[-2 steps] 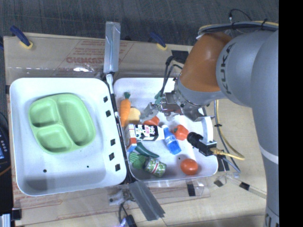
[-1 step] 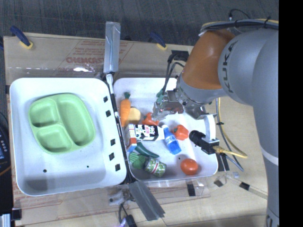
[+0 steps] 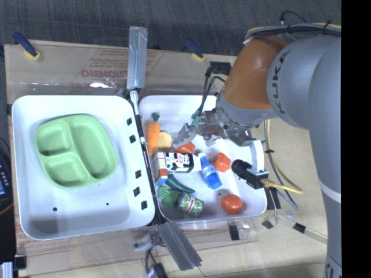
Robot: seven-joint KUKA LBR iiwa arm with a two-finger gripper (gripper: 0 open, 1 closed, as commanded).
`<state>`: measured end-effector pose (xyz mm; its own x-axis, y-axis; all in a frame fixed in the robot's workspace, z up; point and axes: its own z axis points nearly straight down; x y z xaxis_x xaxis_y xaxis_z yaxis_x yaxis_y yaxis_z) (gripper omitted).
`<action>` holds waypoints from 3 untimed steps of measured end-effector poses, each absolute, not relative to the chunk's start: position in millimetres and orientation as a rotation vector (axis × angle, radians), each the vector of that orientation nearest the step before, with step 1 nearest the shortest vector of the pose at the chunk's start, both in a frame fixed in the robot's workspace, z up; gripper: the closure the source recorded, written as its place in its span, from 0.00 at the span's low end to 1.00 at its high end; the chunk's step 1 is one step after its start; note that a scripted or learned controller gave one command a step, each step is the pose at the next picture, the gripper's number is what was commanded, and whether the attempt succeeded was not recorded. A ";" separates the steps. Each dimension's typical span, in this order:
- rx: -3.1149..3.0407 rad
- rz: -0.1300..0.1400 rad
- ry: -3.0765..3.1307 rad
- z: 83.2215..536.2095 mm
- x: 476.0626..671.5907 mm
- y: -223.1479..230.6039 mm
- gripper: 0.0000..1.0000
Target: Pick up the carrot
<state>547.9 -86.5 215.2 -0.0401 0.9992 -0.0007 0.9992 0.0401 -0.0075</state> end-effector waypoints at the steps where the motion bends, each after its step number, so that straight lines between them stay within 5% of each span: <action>1: -2.154 0.003 -2.286 91.8 599.4 -121.2 0.00; 2: -1.621 0.000 -2.694 193.7 631.3 -78.7 0.00; 3: -1.359 0.001 -2.831 91.6 634.4 -116.4 0.00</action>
